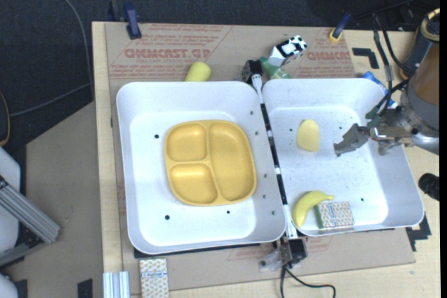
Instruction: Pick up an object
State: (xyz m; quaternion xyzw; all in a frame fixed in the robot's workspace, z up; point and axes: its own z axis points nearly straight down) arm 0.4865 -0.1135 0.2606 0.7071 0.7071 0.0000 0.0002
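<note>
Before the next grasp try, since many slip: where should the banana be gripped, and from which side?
Grip the banana across its curved middle, coming straight down. It lies flat in the right bin, with the small box touching its right end, so the pincer should stay left of that.

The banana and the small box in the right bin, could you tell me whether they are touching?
Touching. The camera view shows the banana lying against the box's left edge, with no white bin floor between them.

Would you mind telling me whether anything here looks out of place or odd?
Two things sit outside the bins: a yellow object on the cardboard behind the left bin, and a black-and-white toy behind the right bin. Inside, the divided plate, lemon, banana and small box look fine.
</note>
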